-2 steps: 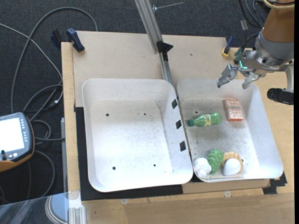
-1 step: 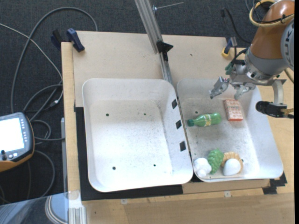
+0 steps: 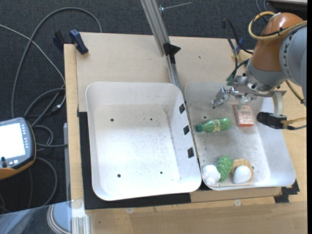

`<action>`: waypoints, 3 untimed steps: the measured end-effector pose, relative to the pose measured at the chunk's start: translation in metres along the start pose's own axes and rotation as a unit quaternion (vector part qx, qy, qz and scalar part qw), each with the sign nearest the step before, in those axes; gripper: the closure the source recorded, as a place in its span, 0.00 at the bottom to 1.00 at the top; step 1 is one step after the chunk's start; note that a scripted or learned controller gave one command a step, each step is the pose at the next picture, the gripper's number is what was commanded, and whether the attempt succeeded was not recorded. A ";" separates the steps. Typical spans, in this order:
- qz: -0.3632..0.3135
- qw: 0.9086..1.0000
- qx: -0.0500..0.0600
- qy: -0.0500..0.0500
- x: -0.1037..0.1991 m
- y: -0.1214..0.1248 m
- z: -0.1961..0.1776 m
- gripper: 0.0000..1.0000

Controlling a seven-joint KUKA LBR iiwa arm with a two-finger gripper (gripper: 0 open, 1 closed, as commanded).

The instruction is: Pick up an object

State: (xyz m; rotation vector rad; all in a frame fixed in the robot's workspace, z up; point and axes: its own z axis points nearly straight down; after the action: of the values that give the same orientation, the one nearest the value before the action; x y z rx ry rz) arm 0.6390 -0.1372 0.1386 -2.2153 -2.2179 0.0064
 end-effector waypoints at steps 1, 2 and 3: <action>0.000 1.000 0.000 0.000 0.001 -0.001 0.049 0.00; 0.000 1.000 -0.004 0.000 0.001 0.002 0.034 1.00; 0.000 1.000 -0.007 -0.001 0.004 0.007 -0.011 1.00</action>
State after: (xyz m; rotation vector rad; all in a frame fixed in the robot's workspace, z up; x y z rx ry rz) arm 0.6466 -0.1328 0.1500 -2.2233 -2.2264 -0.0061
